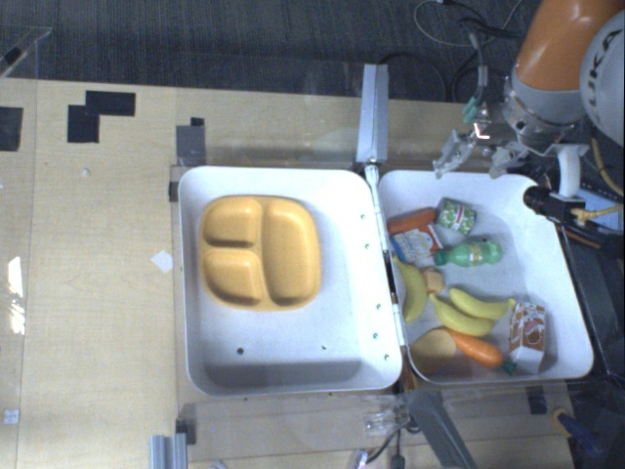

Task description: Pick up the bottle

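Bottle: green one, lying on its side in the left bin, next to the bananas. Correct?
Not quite. The camera view shows the bottle lying on its side in the right bin, not the left one, above the bananas. The left bin holds the yellow tray.

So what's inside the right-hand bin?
The right bin holds a green bottle on its side, a can, bananas, a carrot, a carton and a snack packet. Whatever lies beneath the pile is covered.
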### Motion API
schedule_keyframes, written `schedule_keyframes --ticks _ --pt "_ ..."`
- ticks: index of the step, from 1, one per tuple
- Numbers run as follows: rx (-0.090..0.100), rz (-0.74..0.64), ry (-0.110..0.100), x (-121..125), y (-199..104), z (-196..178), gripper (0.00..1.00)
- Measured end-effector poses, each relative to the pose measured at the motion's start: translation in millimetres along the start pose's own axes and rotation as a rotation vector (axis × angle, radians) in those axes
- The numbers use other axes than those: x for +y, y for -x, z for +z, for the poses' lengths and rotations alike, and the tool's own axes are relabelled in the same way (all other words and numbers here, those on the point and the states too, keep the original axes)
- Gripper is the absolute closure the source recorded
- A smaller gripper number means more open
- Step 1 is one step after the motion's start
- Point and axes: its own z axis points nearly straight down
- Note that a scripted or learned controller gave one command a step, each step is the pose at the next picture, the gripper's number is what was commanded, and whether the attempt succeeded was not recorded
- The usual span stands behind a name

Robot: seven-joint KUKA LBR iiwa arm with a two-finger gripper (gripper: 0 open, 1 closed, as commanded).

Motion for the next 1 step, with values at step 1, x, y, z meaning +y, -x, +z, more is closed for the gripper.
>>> schedule_keyframes --ticks 1 --pt "-0.001 -0.018 -0.001 -55.1 57.9 62.2 0.00"
